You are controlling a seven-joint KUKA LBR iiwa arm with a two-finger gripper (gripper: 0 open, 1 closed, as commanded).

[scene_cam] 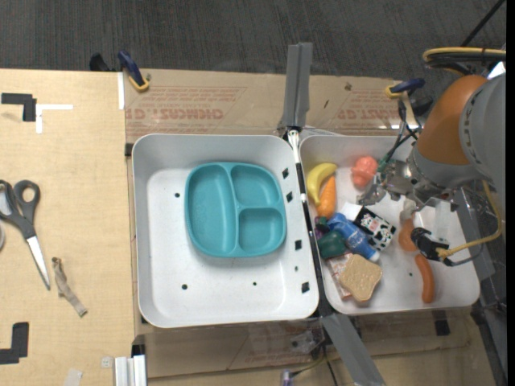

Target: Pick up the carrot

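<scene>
Camera view: judged as the approach step, with the carrot not yet lifted. Reaching in over the right-hand shallow white bin, a grey arm with an orange band, its two-finger gripper low near a round pink-orange ball. Cannot tell whether wide or narrow, being hidden under the wrist. Well apart from that gripper, against the bin's left wall: a short, stubby orange carrot, smooth and tapered, lying lengthwise, touching a curved yellow banana above and close to a blue plastic bottle below. Next, probably: travel left across the bin, line up across the carrot's narrow width, then descend clear of the banana and the wall.
</scene>
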